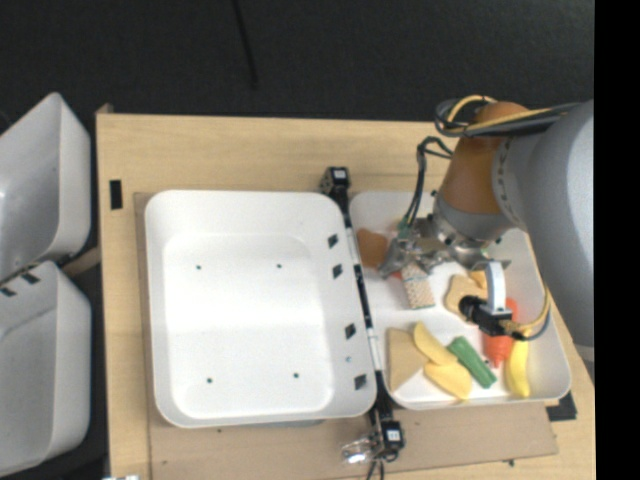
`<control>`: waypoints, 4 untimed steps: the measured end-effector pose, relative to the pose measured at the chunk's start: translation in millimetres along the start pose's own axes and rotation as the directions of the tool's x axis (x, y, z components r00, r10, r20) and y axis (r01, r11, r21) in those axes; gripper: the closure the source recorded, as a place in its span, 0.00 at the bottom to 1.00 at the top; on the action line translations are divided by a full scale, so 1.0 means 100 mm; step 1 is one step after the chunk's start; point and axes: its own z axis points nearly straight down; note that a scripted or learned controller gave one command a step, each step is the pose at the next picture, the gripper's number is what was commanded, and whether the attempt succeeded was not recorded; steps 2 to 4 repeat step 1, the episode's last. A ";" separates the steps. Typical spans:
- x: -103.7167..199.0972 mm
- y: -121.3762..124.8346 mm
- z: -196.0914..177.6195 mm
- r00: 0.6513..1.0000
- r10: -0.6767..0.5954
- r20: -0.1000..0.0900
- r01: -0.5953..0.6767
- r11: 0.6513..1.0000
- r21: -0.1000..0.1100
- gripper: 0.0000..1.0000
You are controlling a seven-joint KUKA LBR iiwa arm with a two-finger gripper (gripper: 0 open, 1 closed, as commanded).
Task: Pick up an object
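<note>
My gripper is low in the upper left part of the right bin, under the grey arm with its orange band. It hovers between a brown piece on its left and a speckled beige block just below it. I cannot see anything held. Nearer the front lie two yellow pieces, a green stick, an orange-red piece, a yellow banana shape and a tan slab.
The left bin sits beside the right one, with a black-clipped divider between them. A tan piece lies under the wrist cables. White boxes stand off the bench's left side.
</note>
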 end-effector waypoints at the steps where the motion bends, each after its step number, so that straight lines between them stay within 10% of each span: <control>1: 0.37 0.03 -0.79 1.000 -0.004 -0.006 0.004 1.000 0.018 1.00; 4: 0.37 0.03 -0.79 1.000 -0.004 -0.006 0.004 1.000 0.018 1.00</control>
